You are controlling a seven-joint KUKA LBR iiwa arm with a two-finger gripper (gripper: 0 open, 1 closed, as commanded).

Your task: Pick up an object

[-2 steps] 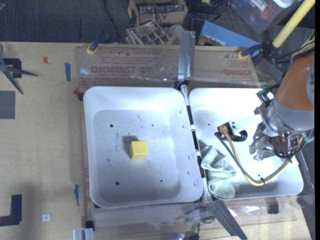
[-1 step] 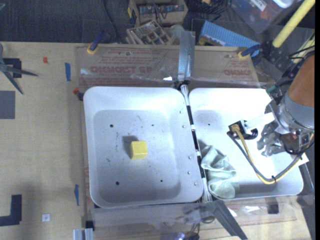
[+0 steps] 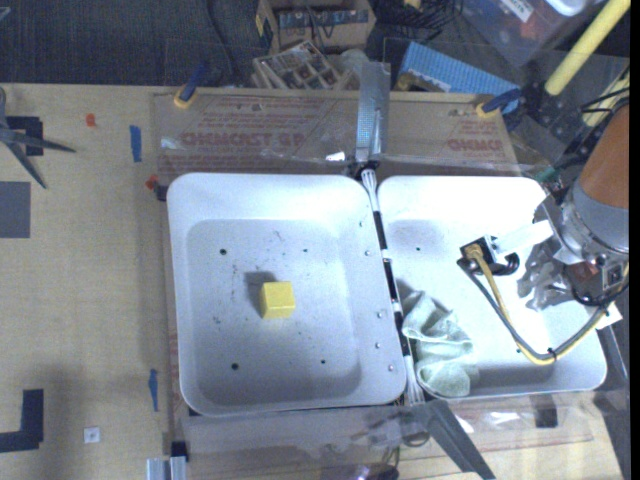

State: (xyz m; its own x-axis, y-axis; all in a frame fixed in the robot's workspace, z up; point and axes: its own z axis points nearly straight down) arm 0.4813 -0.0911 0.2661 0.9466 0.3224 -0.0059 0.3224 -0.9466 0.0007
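Note:
A small yellow block (image 3: 278, 299) lies near the middle of the left bin (image 3: 200, 218). A crumpled pale green cloth (image 3: 436, 340) rests against the front left corner of the right bin (image 3: 450, 203). My gripper (image 3: 548, 282) hangs low over the right part of the right bin, about a hand's width right of the cloth and apart from it. Nothing shows in its grasp. The grey arm with its orange band (image 3: 612, 168) comes in from the right edge.
A yellow cable (image 3: 505, 313) with a black plug (image 3: 478, 258) loops from the gripper across the right bin's floor. A metal divider (image 3: 385, 268) separates the bins. Clamps, cardboard and clutter sit behind the bins; the wooden bench extends to the left.

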